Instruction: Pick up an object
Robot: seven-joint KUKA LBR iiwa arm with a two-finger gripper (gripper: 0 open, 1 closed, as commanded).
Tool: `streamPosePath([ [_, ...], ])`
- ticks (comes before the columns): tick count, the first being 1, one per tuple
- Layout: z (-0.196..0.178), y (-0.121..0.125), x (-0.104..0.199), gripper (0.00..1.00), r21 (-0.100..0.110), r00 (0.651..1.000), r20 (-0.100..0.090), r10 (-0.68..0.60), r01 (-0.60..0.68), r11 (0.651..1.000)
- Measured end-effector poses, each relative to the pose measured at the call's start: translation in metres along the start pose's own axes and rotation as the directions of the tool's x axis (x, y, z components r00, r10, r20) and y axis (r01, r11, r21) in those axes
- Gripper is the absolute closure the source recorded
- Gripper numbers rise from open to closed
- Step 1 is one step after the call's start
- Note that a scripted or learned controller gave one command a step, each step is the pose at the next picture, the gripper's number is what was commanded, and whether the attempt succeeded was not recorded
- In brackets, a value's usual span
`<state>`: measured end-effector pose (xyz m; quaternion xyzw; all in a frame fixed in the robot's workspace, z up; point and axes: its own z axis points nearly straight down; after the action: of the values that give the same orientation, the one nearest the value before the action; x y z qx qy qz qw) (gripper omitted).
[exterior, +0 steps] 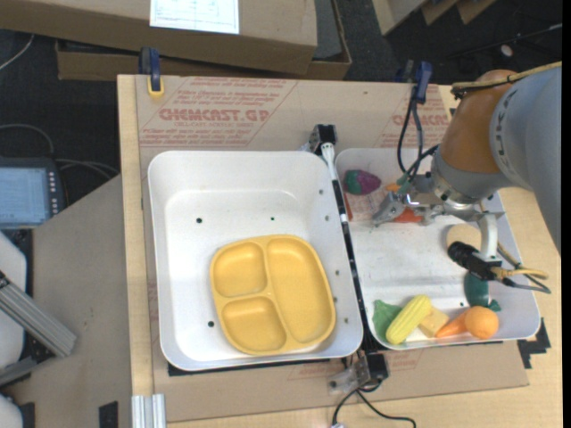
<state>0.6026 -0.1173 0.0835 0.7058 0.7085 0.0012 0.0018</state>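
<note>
Even, fairly bright light falls from above, and the two shallow white plastic bins [178, 239] come close to washing out, with little surface detail. Shadows are soft and short: a faint one rims the yellow three-compartment plastic tray [272, 292]. The big grey robot arm with its orange band [500, 132] looks soft and out of focus. The floor beyond the brown cardboard-covered bench [268, 114] lies dark.

Arm [526, 123] was bulky, rounded, grey, with an orange band [468, 132] above the wrist. A thin black cable [412, 136] ran beside it. Tool [399, 205] was grey metal with small orange accents.
</note>
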Motion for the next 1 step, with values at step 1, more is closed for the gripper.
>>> streamPosePath([
  [1,-0.0087,-0.0028,-0.0008,1.00,0.005,1.000,0.000,0.002,-0.002,1.000],
])
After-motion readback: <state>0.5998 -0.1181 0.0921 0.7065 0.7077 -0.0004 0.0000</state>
